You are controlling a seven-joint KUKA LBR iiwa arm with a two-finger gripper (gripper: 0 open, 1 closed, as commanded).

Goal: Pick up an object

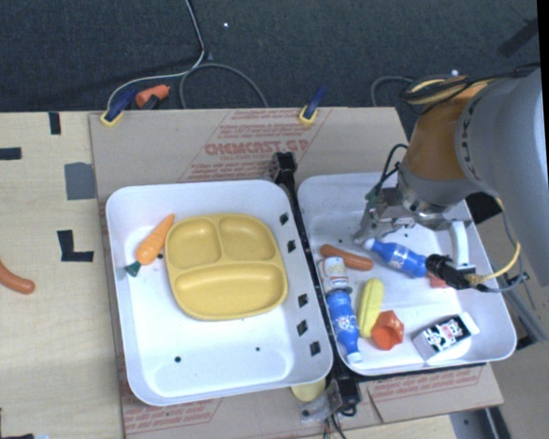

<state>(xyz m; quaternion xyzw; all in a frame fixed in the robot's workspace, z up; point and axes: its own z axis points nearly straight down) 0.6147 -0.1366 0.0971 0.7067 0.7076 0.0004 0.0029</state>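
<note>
- The gripper (376,224) is down inside the right bin (494,339), near its back half; from where I stand I can't tell how the jaws are set, since the metal parts blur together.
- Just beside it toward the front lies a blue bottle (401,257), tilted, apparently touching nothing but the bin floor; nothing sits visibly in the gripper.
- Close to the left lies a brown sausage (346,257), and beside that a tall blue-and-white tube (340,305) along the divider.
- A yellow corn cob (371,307) leans next to a red pepper (387,331), with a black-and-white carton (444,334) in the front right corner.
- The left bin (149,363) carries a yellow divided plate (226,265) and a carrot (152,242) at its edge.
- Out on the bench (40,352), well apart, another sausage (8,273) lies alone.
</note>
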